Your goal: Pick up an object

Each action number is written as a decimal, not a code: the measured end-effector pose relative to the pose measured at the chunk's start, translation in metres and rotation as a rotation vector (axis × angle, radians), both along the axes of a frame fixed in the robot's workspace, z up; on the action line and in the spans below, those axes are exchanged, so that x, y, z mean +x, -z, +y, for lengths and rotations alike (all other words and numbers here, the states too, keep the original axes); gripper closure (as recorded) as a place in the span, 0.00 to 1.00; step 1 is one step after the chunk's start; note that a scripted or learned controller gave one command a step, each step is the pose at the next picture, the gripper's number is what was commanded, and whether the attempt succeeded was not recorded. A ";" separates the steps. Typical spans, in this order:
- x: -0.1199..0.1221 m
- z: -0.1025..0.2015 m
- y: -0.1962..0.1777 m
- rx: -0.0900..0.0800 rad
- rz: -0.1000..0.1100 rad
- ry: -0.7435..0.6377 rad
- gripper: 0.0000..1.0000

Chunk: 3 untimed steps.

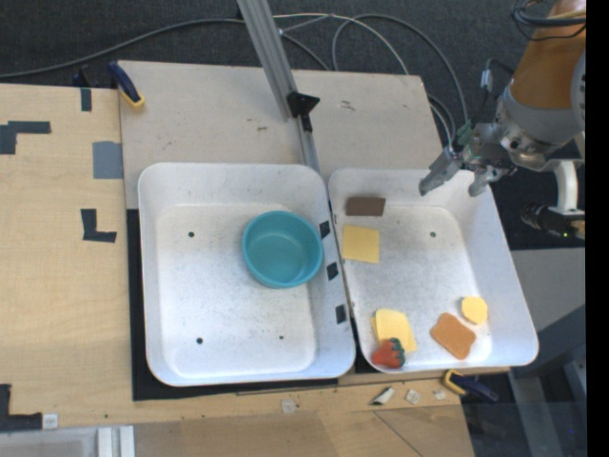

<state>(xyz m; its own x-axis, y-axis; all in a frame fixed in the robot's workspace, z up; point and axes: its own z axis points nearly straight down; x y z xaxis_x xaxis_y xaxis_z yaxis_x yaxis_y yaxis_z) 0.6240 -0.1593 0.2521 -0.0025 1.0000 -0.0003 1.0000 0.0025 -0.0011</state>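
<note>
5 small toys in the right bin (505,267), all apart from the end effector. Brown block (365,206) near the far left corner of that bin. Yellow square (361,244) just beside it, a bit nearer, close to the left wall. Yellow piece (392,326) by the near edge, with a red berry toy (386,354) touching its near end. Orange slice (453,335) near the near right corner, lying flat. Small yellow round piece (474,309) just beside the orange slice, toward the right wall.

End effector (450,187) up over the far right corner of the right bin, open, 2 fingers spread wide. Grey arm (544,74) with its orange band reaching in from the right.

1 blue bowl (281,248) standing upright in the left bin (181,355), near the middle, a bit toward the right wall.

2 bins side by side on the surface (57,255), walls touching. Grey metal pole (271,46) slanting in from the far side, ending between the bins. Thin cables (381,31) curling behind.
</note>
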 end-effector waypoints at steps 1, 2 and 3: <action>0.000 0.000 0.000 0.000 0.000 0.000 0.00; 0.001 0.007 0.063 0.001 0.006 0.000 0.00; -0.005 0.014 0.110 0.000 0.005 0.001 0.00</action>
